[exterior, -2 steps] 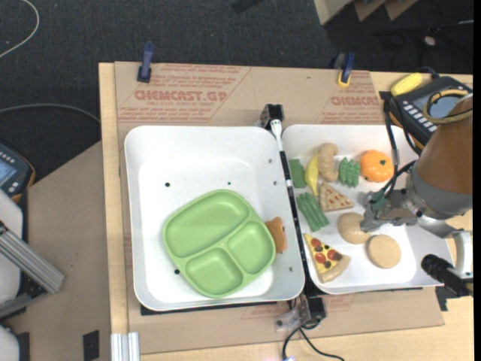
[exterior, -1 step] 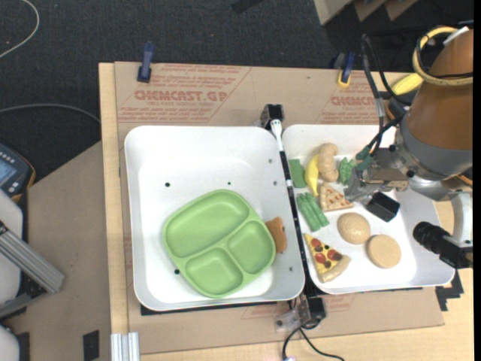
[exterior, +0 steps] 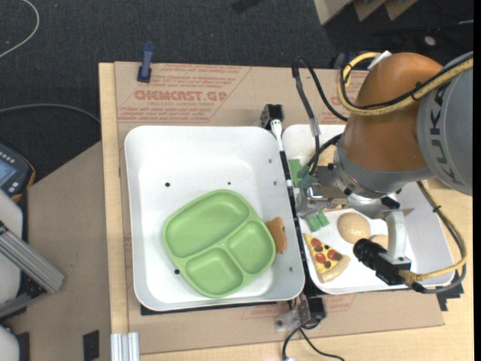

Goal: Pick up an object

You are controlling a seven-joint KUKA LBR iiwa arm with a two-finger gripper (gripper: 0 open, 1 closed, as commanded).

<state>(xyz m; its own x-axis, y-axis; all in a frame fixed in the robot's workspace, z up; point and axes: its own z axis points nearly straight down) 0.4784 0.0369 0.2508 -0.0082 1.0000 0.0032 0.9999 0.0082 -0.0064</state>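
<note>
Tool (exterior: pixel 316 195) over right bin (exterior: pixel 432 258): pizza slice (exterior: pixel 327 256). Left bin (exterior: pixel 150 201): green tray (exterior: pixel 218 243).

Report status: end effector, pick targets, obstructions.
End effector low in right bin, fingers unreadable. Pizza slice and beige round piece lie loose beside it. Green divided plate in left bin. Wrist hides bin's upper part.

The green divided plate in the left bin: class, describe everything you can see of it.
The green divided plate is pale green, looks like plastic, and has rounded corners and three compartments: one large, two smaller. It lies flat and right side up, turned at an angle, on the floor of the left bin, toward its front. Nothing lies in its compartments. A small brown object sits against its right edge.
</note>
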